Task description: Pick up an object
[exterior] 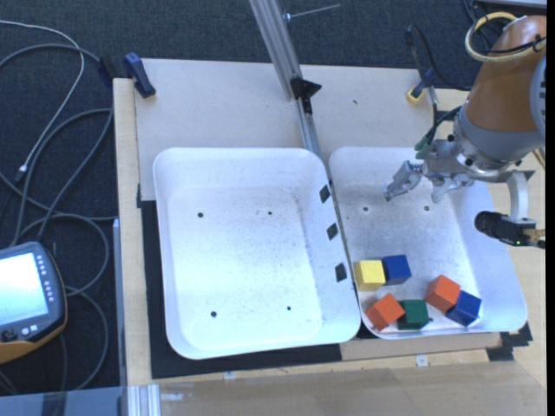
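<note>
Several small blocks lie at the near end of the right bin (486,258): a yellow block (370,272) touching a blue block (397,268), an orange block (385,310), a green block (414,314), another orange block (443,291) and a second blue block (466,308). My gripper (420,185) hangs over the far part of the same bin, well back from the blocks. Its two fingers are spread apart and nothing sits between them.
The left bin (173,258) lies beside the right one, with black clips along the shared wall. A slanted metal rail (276,37) crosses the bench behind the bins. A teach pendant (26,297) rests off the bench at the left.
</note>
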`<act>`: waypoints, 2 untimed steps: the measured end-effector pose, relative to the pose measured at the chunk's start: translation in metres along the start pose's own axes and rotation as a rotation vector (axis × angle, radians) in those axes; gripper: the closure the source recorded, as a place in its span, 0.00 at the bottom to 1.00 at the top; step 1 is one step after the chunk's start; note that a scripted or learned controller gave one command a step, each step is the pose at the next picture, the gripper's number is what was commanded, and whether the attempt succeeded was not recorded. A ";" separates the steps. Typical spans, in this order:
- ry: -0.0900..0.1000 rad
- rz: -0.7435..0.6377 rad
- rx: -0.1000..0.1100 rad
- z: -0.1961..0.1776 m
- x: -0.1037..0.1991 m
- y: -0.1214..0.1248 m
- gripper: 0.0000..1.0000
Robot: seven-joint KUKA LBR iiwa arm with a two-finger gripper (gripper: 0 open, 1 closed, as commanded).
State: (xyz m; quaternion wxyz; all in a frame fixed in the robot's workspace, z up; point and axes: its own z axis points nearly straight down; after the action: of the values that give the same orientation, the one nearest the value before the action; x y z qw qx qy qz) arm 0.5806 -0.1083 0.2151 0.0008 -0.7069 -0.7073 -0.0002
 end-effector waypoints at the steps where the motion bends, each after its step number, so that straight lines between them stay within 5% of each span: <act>1: 0.000 0.000 0.000 0.000 0.000 0.000 0.00; 2: 0.001 0.003 0.010 0.119 -0.020 -0.037 0.00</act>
State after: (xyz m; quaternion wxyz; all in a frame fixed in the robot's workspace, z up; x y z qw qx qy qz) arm 0.5434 -0.1279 0.0960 0.0049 -0.7079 -0.7063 0.0030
